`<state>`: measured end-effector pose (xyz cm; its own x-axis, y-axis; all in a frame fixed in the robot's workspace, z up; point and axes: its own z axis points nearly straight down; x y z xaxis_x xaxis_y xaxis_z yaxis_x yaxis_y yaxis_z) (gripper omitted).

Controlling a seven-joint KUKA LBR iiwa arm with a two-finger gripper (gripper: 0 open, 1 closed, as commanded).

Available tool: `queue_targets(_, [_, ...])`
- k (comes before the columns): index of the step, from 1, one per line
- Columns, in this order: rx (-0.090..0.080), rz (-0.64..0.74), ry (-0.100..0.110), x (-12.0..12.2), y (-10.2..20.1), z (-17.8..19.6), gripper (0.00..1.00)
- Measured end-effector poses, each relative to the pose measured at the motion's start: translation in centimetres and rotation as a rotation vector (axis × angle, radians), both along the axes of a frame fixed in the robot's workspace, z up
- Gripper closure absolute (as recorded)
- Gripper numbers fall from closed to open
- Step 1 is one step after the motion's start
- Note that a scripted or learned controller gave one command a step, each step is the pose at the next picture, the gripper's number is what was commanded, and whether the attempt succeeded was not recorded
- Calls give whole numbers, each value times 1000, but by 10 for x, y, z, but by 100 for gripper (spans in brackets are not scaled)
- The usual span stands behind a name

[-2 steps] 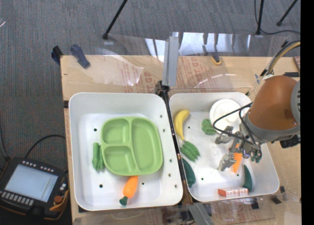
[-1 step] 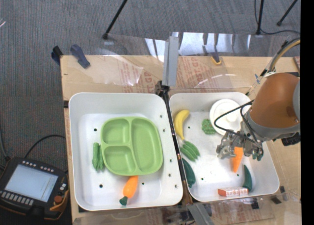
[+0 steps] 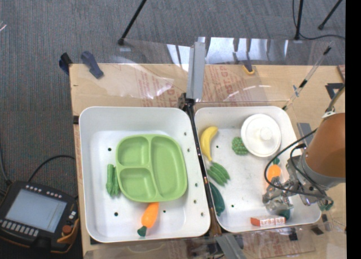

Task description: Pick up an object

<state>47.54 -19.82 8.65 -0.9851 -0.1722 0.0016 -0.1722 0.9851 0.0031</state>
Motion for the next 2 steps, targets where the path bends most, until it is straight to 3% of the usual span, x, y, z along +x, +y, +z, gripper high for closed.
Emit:
queue_targets(1, [0,-275,-2,84,48,1,100])
queue_targets(2, [-1,-275,-2,84,47,1,0])
